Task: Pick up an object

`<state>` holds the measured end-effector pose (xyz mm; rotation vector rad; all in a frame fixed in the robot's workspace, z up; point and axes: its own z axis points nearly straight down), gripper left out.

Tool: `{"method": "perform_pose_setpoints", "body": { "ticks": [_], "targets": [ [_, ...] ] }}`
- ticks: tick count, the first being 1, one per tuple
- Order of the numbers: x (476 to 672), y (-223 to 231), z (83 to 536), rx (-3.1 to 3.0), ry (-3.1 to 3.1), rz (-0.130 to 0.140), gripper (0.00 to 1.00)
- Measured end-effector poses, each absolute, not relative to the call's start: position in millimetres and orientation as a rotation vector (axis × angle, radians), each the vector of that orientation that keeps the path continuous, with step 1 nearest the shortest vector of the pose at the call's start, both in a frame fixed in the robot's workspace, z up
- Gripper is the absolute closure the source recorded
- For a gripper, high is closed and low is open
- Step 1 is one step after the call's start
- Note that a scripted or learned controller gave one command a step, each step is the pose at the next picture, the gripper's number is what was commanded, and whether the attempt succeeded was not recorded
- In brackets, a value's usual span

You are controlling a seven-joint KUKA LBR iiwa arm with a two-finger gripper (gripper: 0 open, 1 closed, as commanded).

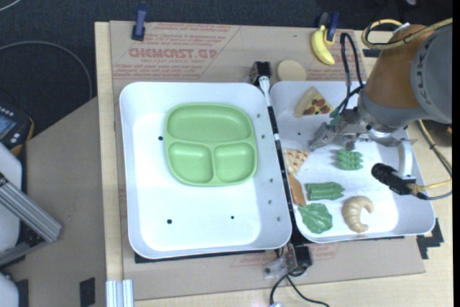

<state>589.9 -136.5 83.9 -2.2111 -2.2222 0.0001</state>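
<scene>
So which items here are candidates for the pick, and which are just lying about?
Candidates, right bin: pizza slice, broccoli, green pepper, leafy green, croissant, with the hand above them.

Lying about: green divided plate in the left bin, banana, round cookie.

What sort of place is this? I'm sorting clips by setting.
Likely a robotics lab bench: a robot arm reaches over two white bins, with toy food such as a croissant and a clamped board.
</scene>
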Motion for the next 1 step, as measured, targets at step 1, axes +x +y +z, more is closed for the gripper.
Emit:
{"method": "perform_pose_setpoints", "body": {
  "ticks": [1],
  "targets": [
    [553.8, -132.3, 84.6, -2.220, -2.217, 0.004, 0.00]
  ]
}}
